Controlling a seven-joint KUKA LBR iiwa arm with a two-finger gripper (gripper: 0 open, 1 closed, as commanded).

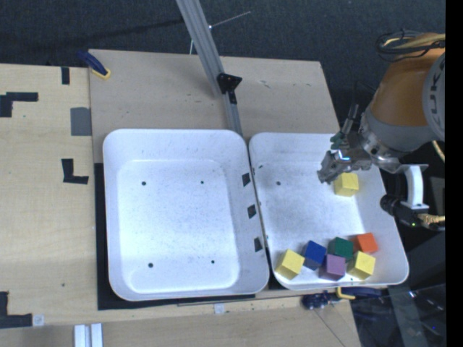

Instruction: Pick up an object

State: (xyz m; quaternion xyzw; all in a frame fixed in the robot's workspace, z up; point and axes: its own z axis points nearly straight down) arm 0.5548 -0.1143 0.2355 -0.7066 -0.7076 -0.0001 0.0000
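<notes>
My gripper (331, 169) hangs over the upper right part of the right bin (293, 201), reaching in from the right. A yellow cube (347, 185) sits right against the gripper's lower right side, and I cannot tell whether it is held or lies on the bin floor. In the bin's near right corner several cubes are clustered: a yellow one (291, 264), a blue one (315, 254), a green one (340, 248), a purple one (335, 266), an orange one (367, 243) and another yellow one (364, 264).
The left bin (173, 215) lies beside the right one, their rims meeting at a ridge (249, 194). A grey metal pole (202, 35) slants down from the top to the bins' far edge. A blue clamp (322, 300) lies just outside the right bin's near rim.
</notes>
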